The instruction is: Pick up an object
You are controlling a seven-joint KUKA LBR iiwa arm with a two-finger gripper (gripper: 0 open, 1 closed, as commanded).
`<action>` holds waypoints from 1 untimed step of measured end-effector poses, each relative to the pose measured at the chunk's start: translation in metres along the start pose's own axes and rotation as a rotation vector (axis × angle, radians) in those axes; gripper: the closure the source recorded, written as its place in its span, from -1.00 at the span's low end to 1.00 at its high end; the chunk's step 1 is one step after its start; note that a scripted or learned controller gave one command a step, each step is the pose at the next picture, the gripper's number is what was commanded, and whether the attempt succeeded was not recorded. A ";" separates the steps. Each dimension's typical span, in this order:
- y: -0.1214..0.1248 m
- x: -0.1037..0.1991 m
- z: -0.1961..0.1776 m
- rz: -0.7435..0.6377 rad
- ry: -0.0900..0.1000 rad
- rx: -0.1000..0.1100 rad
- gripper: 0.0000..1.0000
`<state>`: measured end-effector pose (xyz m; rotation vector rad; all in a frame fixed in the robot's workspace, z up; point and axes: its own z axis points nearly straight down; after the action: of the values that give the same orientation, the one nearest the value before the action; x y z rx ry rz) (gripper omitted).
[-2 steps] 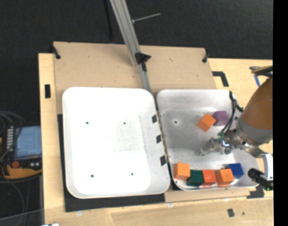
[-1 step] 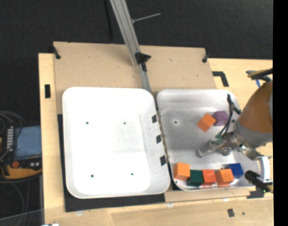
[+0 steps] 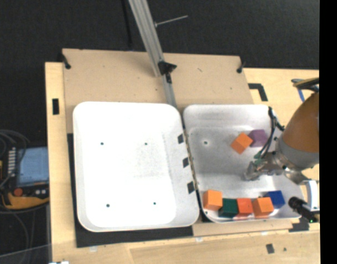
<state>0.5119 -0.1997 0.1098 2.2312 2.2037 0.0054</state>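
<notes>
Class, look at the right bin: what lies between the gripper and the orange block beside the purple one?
In the camera view, only bare bin floor separates the gripper from the orange block; the purple block sits just beyond it.

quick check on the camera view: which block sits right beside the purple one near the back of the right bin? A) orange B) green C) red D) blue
A: the purple block has an orange block against its left side in the right bin; the green block and blue block lie along the bin's near edge.
</notes>
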 end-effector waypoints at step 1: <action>0.008 -0.010 -0.055 -0.011 -0.001 -0.001 1.00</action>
<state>0.5194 -0.2101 0.1646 2.2173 2.2150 0.0051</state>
